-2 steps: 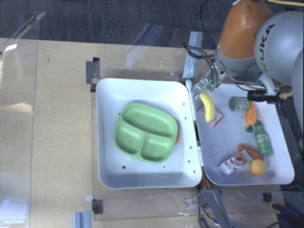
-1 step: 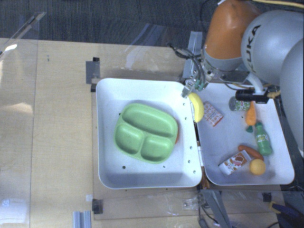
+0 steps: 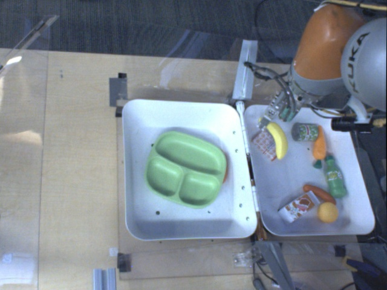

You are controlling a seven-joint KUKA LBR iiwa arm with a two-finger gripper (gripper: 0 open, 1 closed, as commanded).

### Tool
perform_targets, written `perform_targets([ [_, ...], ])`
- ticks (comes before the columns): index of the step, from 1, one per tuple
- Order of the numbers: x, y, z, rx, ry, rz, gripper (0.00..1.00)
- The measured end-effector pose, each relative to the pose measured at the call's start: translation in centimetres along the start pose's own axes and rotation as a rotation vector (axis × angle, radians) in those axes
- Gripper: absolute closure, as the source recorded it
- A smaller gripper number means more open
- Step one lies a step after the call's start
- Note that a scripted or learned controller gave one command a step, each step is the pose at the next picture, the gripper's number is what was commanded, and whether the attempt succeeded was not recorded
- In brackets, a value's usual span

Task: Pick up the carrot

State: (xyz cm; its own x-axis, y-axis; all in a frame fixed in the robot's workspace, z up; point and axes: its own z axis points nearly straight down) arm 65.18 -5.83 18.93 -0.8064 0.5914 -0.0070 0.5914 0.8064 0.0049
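Orange carrot [image 3: 318, 146] upright along right bin's [image 3: 363, 222] depth, leafy end down; fingers' [image 3: 283, 109] state unclear

The desk [image 3: 60, 162] is pale wood with a clear sheet over its left part. Two shallow white bins rest directly on it, side by side and touching along their inner edges — the left bin [image 3: 136, 216] larger in view, the right bin [image 3: 357, 222] at the desk's right end. A small black bracket [image 3: 119, 89] sits just beside the left bin's far corner.
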Motion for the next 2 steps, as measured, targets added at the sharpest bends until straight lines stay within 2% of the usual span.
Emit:
perform_targets([
  [1, -1.7, -2.6, 8.3, -0.009, -0.012, 0.020, 1.00],
  [2, 1.9, 0.2, 0.3, 0.000, 0.000, 0.573, 1.00],
])
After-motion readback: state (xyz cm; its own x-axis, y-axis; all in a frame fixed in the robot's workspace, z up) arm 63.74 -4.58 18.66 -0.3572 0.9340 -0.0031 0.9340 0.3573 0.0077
